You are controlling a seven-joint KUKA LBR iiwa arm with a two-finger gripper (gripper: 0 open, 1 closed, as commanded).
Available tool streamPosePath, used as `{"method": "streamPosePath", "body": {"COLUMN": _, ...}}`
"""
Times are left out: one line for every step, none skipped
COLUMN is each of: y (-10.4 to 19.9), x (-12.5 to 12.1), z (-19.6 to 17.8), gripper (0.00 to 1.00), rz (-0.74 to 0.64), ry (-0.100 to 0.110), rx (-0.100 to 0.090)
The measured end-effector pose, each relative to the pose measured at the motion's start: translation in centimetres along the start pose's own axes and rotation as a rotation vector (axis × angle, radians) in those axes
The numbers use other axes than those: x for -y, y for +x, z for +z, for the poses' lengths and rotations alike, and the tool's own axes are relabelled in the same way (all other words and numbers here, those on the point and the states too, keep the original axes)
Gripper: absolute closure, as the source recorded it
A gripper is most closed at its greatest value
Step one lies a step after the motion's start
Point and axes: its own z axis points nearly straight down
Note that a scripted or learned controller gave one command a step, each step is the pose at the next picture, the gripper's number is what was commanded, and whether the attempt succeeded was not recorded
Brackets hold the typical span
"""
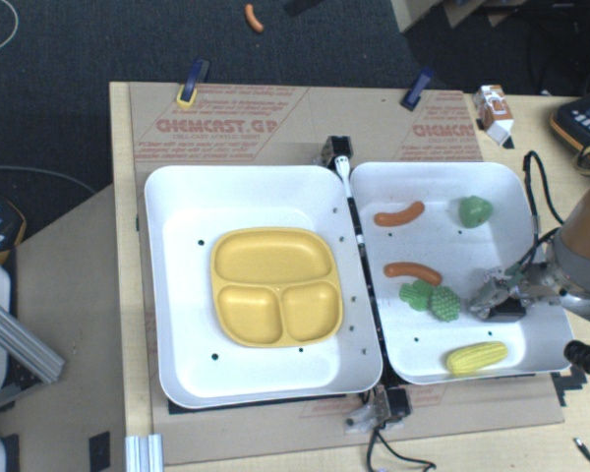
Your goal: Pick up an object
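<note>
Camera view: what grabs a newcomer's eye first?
The yellow divided plate sits in the middle of the left bin. The right bin holds two sausages, green toy vegetables and a yellow corn cob at its near edge, with the gripper low beside the greens.

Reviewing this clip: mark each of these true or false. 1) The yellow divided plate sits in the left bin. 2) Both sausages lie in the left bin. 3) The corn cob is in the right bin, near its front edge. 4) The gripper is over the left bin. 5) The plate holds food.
1) True: the yellow divided plate sits in the left bin.
2) False: both sausages lie in the right bin.
3) True: the corn cob lies near that bin's front edge.
4) False: the gripper is over the right bin.
5) False: its compartments hold nothing.
</note>
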Motion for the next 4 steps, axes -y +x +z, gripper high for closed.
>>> {"method": "streamPosePath", "body": {"y": 0.6, "x": -0.2, "z": -4.5, "gripper": 1.0, "rz": -0.001, "ry": -0.006, "rx": 0.005}}
{"method": "streamPosePath", "body": {"y": 1.3, "x": -0.4, "z": -9.0, "gripper": 1.0, "rz": -0.002, "ry": -0.007, "rx": 0.005}}
{"method": "streamPosePath", "body": {"y": 1.3, "x": -0.6, "z": -13.2, "gripper": 1.0, "rz": -0.001, "ry": -0.007, "rx": 0.005}}
{"method": "streamPosePath", "body": {"y": 6.7, "x": -0.6, "z": -14.2, "gripper": 1.0, "rz": -0.006, "ry": -0.001, "rx": -0.001}}
